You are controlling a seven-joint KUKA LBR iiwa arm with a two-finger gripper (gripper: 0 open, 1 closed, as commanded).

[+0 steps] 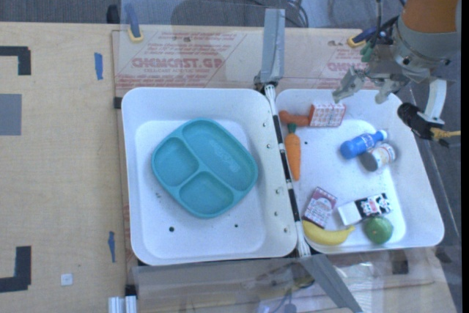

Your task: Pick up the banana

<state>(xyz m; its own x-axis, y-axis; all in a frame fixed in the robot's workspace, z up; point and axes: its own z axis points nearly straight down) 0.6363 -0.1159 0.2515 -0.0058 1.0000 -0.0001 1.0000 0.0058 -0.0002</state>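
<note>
Here the banana (327, 234) lies in the right bin (421, 179), against its near wall at the corner closest to the left bin (139, 121), and every other thing can be placed from it. Just beside it on the far-from-divider side sits a green apple (379, 229); touching its upper edge are a small pink carton (319, 207) and a black-and-white carton (364, 207). Farther up the bin from the banana lie a carrot (294, 155), a blue bottle (361, 144) and a small jar (378, 156). The gripper (364, 86) hovers well apart from the banana, over the bin's far rim, its two fingers spread with nothing between them. A teal divided plate (205, 167) rests in the left bin on the desk (58, 157).
</note>
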